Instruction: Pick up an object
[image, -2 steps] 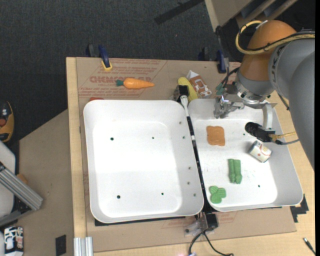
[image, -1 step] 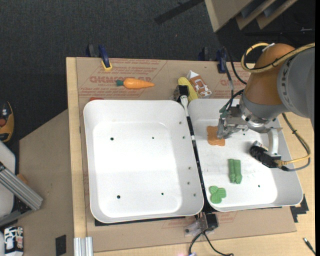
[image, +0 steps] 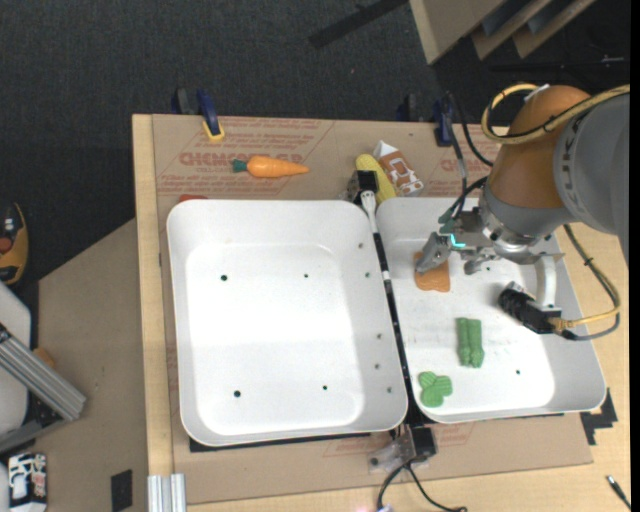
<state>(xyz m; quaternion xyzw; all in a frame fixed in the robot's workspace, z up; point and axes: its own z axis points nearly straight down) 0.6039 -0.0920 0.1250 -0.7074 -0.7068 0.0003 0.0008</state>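
Observation:
My gripper (image: 450, 260) hangs over the upper left part of the right bin (image: 560, 390), reaching in from the right. Its two fingers stand apart, open, with nothing between them. An orange-brown lump (image: 433, 281) lies on the bin floor just below and beside the left fingertip. A green ridged piece (image: 470, 341) lies lower in the same bin, and a small round green piece (image: 435, 388) sits near that bin's front edge.
The left bin (image: 200, 300) lies beside the right one, sharing a middle rim. On the board behind the bins lie a toy carrot (image: 270, 167), a yellow banana (image: 370, 172) and a small brown and white packet (image: 400, 172).

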